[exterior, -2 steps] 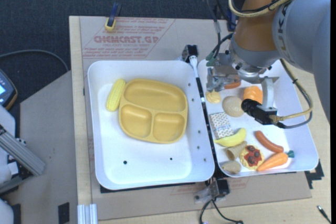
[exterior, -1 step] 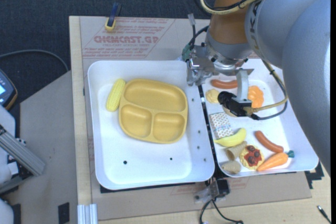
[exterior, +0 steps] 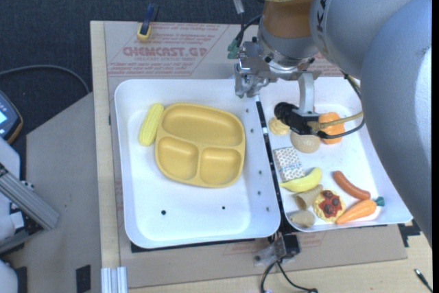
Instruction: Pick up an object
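My gripper (exterior: 245, 87) hangs over the far end of the wall between the two white bins, above the back edge. Nothing shows between its tips. The right bin (exterior: 384, 183) holds several toy foods: an orange (exterior: 332, 125), a beige round piece (exterior: 306, 143), a small pale yellow piece (exterior: 278, 125), a checkered packet (exterior: 288, 162), a banana (exterior: 302, 180), a red sausage (exterior: 350, 185), a carrot (exterior: 357, 211) and a pizza slice (exterior: 328, 203). In the left bin (exterior: 130, 175) lie a yellow divided plate (exterior: 199, 144) and a corn cob (exterior: 149, 123).
The big grey arm covers the upper right of the view and overhangs the right bin's far side. A cardboard sheet (exterior: 164, 48) lies behind the bins, with a small blue and yellow clip (exterior: 145, 25) at its back edge. A beige lump (exterior: 302, 218) sits at the right bin's front.
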`<act>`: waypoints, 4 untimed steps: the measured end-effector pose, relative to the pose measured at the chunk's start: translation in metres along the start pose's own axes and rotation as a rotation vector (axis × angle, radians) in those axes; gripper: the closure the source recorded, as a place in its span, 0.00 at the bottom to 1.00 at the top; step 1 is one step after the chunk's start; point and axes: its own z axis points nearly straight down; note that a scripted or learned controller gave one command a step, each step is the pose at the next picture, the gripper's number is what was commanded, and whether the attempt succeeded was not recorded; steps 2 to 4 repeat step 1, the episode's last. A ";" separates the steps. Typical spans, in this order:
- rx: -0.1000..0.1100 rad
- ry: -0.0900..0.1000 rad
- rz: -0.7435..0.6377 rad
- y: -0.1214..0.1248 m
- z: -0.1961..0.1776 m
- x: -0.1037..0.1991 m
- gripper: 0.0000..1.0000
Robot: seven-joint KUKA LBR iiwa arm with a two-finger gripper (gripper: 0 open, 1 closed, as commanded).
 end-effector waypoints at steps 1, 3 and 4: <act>0.002 -0.002 0.003 0.001 0.005 0.012 1.00; 0.002 -0.002 0.003 0.001 0.005 0.012 1.00; 0.002 -0.002 0.003 0.001 0.005 0.012 1.00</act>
